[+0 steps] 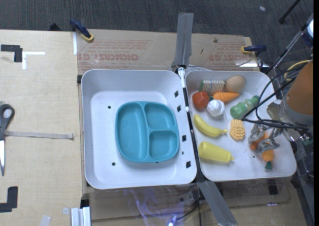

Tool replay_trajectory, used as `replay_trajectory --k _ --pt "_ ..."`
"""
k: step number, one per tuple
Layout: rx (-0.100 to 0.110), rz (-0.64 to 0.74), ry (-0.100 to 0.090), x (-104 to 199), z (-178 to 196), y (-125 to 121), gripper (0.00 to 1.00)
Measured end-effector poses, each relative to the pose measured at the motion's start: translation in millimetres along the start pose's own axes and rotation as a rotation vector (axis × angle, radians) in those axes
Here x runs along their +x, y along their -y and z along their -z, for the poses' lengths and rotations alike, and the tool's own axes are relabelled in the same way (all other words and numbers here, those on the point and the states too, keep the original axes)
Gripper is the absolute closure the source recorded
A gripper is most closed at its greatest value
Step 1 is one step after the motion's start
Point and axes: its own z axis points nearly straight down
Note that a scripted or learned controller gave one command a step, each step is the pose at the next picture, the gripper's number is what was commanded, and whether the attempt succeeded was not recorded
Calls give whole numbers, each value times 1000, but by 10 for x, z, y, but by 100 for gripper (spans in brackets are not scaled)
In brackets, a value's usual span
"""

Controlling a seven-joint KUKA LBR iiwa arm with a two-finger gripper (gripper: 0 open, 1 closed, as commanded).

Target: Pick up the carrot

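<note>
The carrot (229, 96) lies in the upper part of the right bin (291, 170), touching the tomato (200, 100) side and below the potato (235, 83). The gripper (262, 141) sits at the frame's lower right, low over the bin; I cannot tell how its jaws stand. A small orange piece (268, 155) lies just beside it.

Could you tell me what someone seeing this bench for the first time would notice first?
Probably the blue divided plate, alone in the left bin. Next, the crowd of toy food in the right bin: a banana, corn, a tomato and a carrot near the far side. The gripper sits low over that bin's right part, beside a small orange piece.
</note>
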Motion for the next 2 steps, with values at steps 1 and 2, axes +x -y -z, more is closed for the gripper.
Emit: replay_trajectory --k 1,2 --pt "-1 -134 2 -1155 432 -186 100" --pt "-1 -134 2 -1152 431 -183 0"
